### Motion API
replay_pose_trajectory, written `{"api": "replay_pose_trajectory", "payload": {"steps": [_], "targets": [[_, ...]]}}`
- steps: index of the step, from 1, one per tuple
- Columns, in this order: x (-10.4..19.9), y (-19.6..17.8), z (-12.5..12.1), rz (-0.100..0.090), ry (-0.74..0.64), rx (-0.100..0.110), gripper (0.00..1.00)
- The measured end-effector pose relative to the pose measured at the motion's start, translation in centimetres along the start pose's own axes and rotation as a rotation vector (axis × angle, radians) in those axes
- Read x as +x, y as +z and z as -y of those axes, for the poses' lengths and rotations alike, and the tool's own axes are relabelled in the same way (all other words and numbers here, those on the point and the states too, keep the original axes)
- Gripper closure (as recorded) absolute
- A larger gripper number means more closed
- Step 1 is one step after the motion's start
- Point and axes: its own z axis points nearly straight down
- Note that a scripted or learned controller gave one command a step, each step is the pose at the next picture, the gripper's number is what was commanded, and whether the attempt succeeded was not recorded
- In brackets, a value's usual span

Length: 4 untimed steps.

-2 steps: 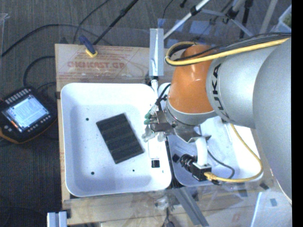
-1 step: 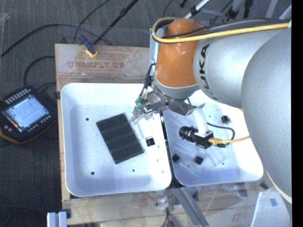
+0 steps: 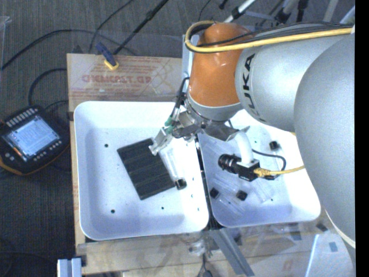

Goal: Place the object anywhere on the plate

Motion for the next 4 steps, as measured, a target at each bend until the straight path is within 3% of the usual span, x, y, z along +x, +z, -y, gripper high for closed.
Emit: {"api": "replay_pose_trajectory", "payload": {"steps": [4], "targets": [[0.00,0.00,0.00,0.000,0.000,0.000,0.00]]}}
